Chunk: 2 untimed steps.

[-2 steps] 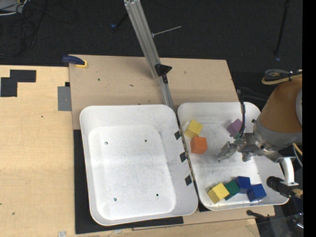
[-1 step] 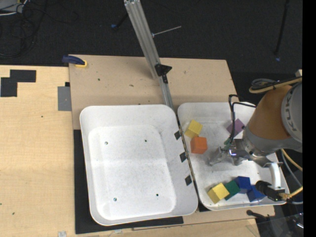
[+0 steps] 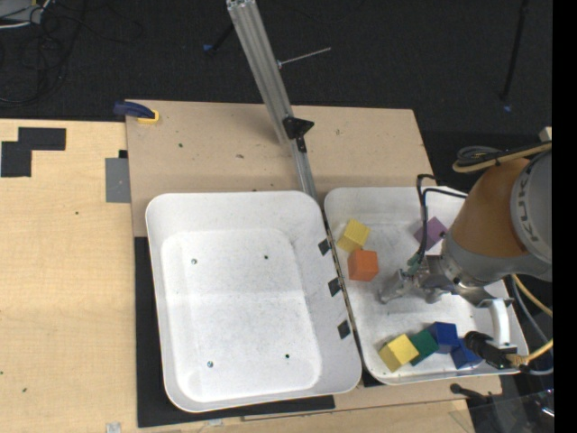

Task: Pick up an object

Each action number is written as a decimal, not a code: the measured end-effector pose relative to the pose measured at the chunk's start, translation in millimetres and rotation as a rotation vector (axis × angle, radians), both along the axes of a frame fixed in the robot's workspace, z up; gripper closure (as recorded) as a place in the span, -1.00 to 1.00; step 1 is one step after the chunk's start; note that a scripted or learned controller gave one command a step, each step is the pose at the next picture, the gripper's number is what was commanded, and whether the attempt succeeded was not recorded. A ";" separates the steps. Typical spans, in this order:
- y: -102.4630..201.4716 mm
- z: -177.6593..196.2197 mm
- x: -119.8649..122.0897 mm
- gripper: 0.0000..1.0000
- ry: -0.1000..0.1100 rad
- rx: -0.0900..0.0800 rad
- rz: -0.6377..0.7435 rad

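The right bin [image 3: 389, 213] holds several small blocks. A yellow block [image 3: 354, 234] and an orange block [image 3: 363, 265] lie near its left wall. A purple block [image 3: 434, 233] sits by the arm. At the bin's front lie another yellow block [image 3: 397, 352], a green block [image 3: 422, 343] and two blue blocks [image 3: 444, 335] [image 3: 464, 356]. My gripper [image 3: 394, 289] is low over the bin floor, just right of and below the orange block and apart from it. Nothing shows in its grasp.
The left bin [image 3: 155, 213] stands beside the right one, with black clips [image 3: 334, 286] along the shared wall. A slanted aluminium rail [image 3: 266, 70] rises behind the bins. The grey and orange arm [image 3: 491, 224] covers the right bin's right side.
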<state>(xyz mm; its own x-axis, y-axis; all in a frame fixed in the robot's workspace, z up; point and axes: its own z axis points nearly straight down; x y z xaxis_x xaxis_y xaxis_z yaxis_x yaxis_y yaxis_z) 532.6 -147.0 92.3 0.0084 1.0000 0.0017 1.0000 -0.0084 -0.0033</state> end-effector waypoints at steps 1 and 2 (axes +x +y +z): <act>-0.7 9.8 -0.4 1.00 0.001 0.001 -0.007; -8.0 68.9 -5.1 1.00 -0.006 -0.002 -0.006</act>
